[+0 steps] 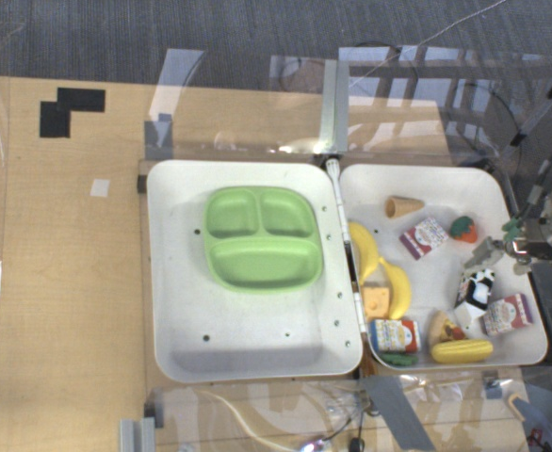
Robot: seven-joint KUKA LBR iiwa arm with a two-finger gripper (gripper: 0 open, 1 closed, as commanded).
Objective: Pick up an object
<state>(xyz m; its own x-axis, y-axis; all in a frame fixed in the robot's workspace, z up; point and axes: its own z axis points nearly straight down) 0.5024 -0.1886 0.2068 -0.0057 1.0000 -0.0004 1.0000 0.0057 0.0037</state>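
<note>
The right bin holds several toy foods. Among them are a cone, a pink-and-white carton, a strawberry, two bananas, a cheese cube, a black-and-white cow-patterned bottle, another pink carton and a yellow piece. My gripper hangs over the bin's right edge, just above and right of the cow bottle. It is open and nothing sits between its fingers.
A green divided plate lies in the left bin. A metal divider separates the bins. A red-labelled box and a small bread-like piece crowd the right bin's front. Clear panels stand behind the bins.
</note>
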